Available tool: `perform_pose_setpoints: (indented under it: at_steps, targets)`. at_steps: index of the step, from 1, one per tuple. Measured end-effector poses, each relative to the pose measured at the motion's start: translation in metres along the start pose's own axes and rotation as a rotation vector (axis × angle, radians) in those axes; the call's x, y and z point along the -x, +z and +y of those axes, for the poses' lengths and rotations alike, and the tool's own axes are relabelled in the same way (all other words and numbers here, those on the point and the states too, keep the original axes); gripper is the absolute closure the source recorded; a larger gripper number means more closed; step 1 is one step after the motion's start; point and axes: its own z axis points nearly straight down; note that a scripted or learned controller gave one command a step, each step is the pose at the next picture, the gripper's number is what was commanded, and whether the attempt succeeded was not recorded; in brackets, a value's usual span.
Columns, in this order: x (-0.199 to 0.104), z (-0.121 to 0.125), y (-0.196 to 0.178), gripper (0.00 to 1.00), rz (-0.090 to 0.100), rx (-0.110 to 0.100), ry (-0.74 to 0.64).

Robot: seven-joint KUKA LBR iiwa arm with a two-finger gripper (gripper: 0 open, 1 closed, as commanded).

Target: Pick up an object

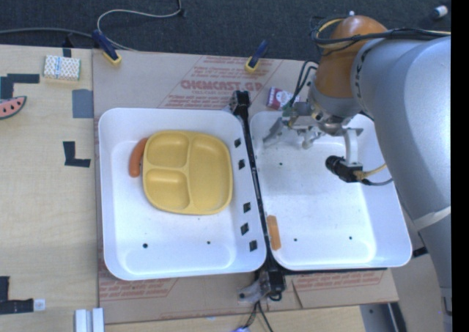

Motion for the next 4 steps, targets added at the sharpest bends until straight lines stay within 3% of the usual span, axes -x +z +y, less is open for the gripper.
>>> perform_pose_setpoints:
  at_steps: [1,2,3,4]
  targets:
    - [0.002,-0.016,0.019,0.0,0.0,0.0,0.002]
    - [0.002,-0.016,0.01,1.0,0.001,0.0,0.001]
    - [0.002,-0.016,0.01,0.0,0.001,0.0,0.002]
    - [0.001,-0.016,0.0,1.0,0.002,-0.001,0.001]
